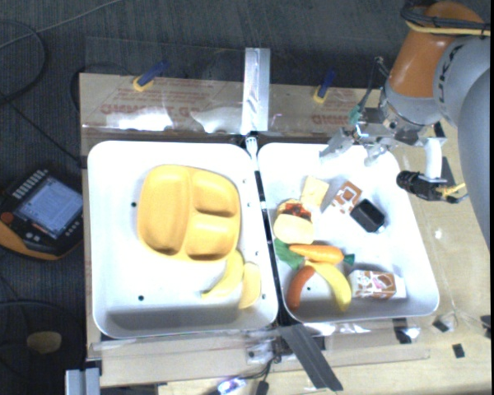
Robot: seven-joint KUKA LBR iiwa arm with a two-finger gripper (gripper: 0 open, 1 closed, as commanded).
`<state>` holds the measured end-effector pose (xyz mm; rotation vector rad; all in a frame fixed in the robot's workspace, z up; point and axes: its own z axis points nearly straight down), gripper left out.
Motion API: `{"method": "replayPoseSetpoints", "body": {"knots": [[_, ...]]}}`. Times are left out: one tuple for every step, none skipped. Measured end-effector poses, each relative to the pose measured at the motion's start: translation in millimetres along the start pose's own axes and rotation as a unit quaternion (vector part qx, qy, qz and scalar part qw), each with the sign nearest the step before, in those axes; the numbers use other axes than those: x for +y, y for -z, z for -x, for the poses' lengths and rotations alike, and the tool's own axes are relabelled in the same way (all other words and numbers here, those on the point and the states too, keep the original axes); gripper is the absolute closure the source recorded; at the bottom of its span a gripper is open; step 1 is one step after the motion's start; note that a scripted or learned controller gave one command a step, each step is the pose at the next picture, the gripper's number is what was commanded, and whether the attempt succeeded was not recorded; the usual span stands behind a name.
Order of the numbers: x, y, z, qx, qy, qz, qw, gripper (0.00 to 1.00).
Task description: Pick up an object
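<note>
arm (445, 56): reaching in from right | pincer (364, 142): above right bin's (412, 245) far rim | grip: cannot tell

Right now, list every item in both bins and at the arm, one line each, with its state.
Yellow plastic divided tray: upside down, left bin.
Pale banana slices: lying flat beside the tray.
Orange toy carrot: lying flat, right bin.
Yellow toy banana: lying against the red sausage.
Small black block: lying loose, ungrasped.
Gripper: above the right bin's far edge.
</note>
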<state>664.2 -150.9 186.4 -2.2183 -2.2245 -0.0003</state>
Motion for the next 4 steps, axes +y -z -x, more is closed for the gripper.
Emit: {"method": "replayPoseSetpoints", "body": {"knots": [[-16.9,-77.3,-17.1,0.0,0.085,0.001,0.9964,0.0],[-0.1,-97.1,-29.5,-0.003,0.124,0.004,0.9923,0.0],[1.7,-84.7,-29.2,-0.004,0.124,0.007,0.9923,1.0],[5.0,28.9,-84.6,-0.001,0.107,0.001,0.9942,1.0]]}}
